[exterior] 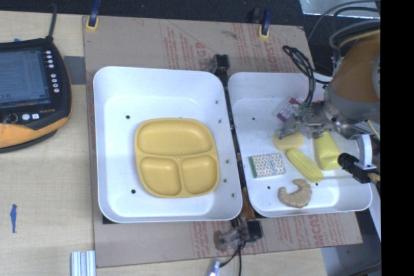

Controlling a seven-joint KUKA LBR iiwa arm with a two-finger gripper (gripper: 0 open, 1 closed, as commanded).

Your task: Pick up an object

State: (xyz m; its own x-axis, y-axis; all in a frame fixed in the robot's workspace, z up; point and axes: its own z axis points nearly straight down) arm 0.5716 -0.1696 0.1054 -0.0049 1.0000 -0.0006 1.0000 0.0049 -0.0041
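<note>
**Claw low over the right bin's cluster of yellow pieces**

In the right half of the frame, the shallow white plastic bin on the right [259, 194] holds all the loose objects, and the grey arm with its orange band [357, 74] reaches in from the right edge above it. The claw [309, 118] sits low at the upper middle of that bin, amid dark cables; whether it is open or closed cannot be told, and nothing can be seen in its grip.

Directly below and slightly left of the claw lies a small pale-yellow wedge-shaped piece [288, 140], apparently touching or just beside the claw's tip. Further down is a yellow corn-cob-shaped toy [304, 164], its long axis running from upper left to lower right. To the right of it stands a yellow rectangular block [327, 150], its long axis nearly vertical in the frame. A green-and-white patterned flat square [267, 165] lies to the lower left, and a tan croissant-shaped toy [295, 194] sits near the bin's bottom rim.

The wedge looks like the nearest candidate: a short drop toward the lower left would probably reach it.

The left white bin [110, 139] carries a yellow three-compartment plastic tray [176, 156], well apart from the claw. A black and orange handheld control pendant [29, 94] rests on the table at far left.
</note>
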